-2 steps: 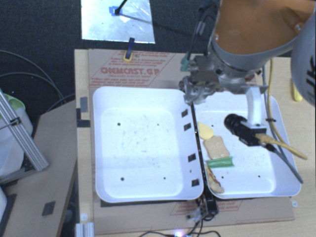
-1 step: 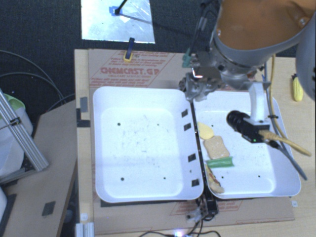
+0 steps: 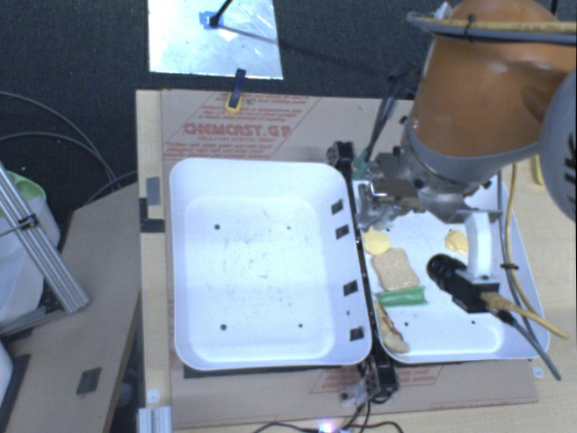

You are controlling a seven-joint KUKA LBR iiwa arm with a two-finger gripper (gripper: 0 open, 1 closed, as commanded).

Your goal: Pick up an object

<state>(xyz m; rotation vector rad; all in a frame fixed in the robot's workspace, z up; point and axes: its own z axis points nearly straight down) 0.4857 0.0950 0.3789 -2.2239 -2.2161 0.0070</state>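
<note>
The right bin [image 3: 451, 341] holds several small things along its left side. A pale yellow round piece [image 3: 376, 241] lies nearest the gripper. Below it are a tan rectangular block [image 3: 395, 267], a green strip [image 3: 402, 298] and a tan lump [image 3: 393, 334] by the front-left corner. Another yellow piece [image 3: 457, 240] lies further right, partly behind the arm. My gripper [image 3: 371, 207] hangs low over the bin's back-left part, just above the round yellow piece. The large orange and grey wrist hides the back of this bin.
The left bin [image 3: 261, 174] sits beside the right one, joined by a black clipped divider [image 3: 353, 242]. Both rest on a cardboard sheet [image 3: 234, 124]. A shiny metal plate [image 3: 215, 23] lies behind, and an aluminium frame [image 3: 36, 242] stands at the far left.
</note>
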